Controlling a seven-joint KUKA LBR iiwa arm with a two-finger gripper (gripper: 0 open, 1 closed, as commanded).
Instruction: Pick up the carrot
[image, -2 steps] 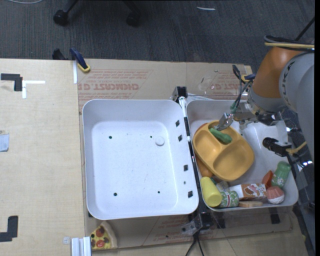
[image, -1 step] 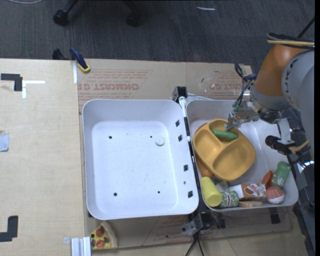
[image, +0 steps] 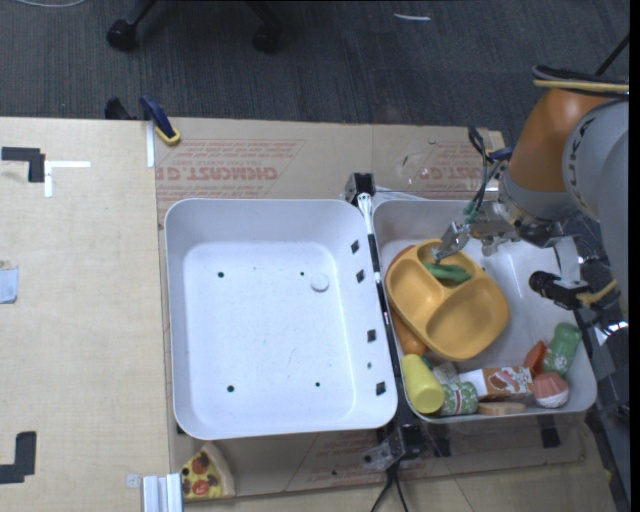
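Reaches in from the right edge of the frame: grey arm (image: 585, 165) with its orange band, bent down toward the right bin (image: 520, 268). Ends in the gripper (image: 455, 240) at the upper rim of a yellow divided plate (image: 465, 322), just above a green pod-like piece (image: 447, 270) lying in the plate's upper compartment. Cannot tell whether open or closed, and shows nothing clearly pinched.

Peeking out from under the plate's left edge, against the bin's left wall: a small orange shape (image: 407, 338), likely the carrot, mostly hidden and well apart from the gripper. Crowded along the bin's lower edge: a yellow bottle (image: 421, 385), a printed can (image: 460, 398) and a carton (image: 507, 381) beside it, a green bottle (image: 563, 347) toward the lower right.

Holds only a small white disc (image: 319, 283) right of centre: the left bin (image: 200, 330). At the lower left of that bin, on the cardboard (image: 250, 165): a toy pizza slice (image: 203, 475).
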